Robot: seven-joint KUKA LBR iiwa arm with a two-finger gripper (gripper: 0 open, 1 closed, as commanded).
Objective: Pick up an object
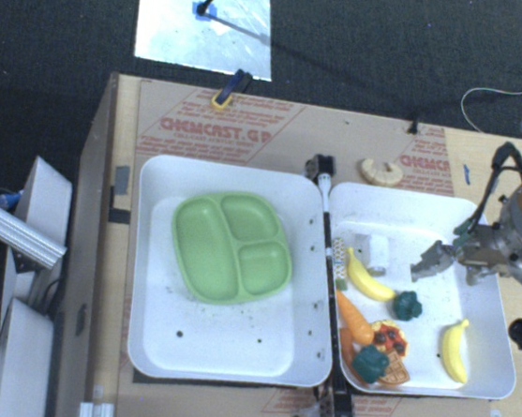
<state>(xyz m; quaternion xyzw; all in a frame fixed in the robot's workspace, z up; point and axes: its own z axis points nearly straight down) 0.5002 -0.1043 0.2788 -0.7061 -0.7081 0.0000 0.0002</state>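
The right bin [487, 306] holds several toy foods: a yellow banana [368, 280] near its left wall, a second banana [454, 349] at the front right, a teal broccoli [407, 305], an orange carrot [351, 320], a red-and-orange pizza piece [389, 339], another teal piece [370, 363] and a white cup [377, 253]. My gripper [427, 263] hangs over the middle of this bin, just above and right of the broccoli and right of the white cup. I see nothing held in it.
The left bin [147, 330] carries a green divided plate [233, 247]. A tan ring-shaped toy [381, 172] lies on the cardboard behind the right bin. A yellow-and-blue tool [230, 90] rests at the bench's back edge. Cables run along the right side.
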